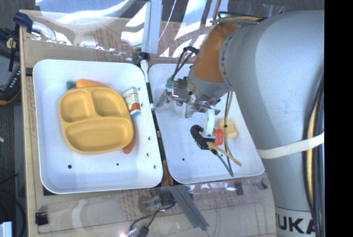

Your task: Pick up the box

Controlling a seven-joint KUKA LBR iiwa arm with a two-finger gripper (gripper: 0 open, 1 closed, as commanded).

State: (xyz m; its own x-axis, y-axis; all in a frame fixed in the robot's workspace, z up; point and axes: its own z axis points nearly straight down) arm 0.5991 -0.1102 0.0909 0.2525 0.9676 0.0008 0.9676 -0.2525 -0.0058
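Hovering gripper (177, 104): seen over the right bin (190, 167), in its 10 o'clock part, with the arm reaching in from 3 o'clock.
Jaws: whether they are released or clenched cannot be told at this slant.
Right bin contents: a yellow piece (228, 129) and a small red piece (218, 136) are seen close together at the gripper's 4 o'clock.
Box (131, 101): found in the left bin (83, 175), at the gripper's 9 o'clock, beyond the two bin walls. It is small, white with red and blue print, and appears slightly tilted.
Yellow tray (96, 120): the box is set just beside its 3 o'clock rim; whether they touch cannot be told.
Orange pieces: one (88, 84) is seen at the tray's 11 o'clock, another (129, 147) pokes out at its 5 o'clock.
Handling: the box is judged to be light printed card, stiff enough to keep its shape but easily dented, with smooth faces that may slip.
Hold: the faces at 12 and 6 o'clock are best taken, near the middle, since the 9 o'clock side is crowded by the tray rim.
Risk: the box is likely to be pushed aside or tipped if it is touched off-centre.
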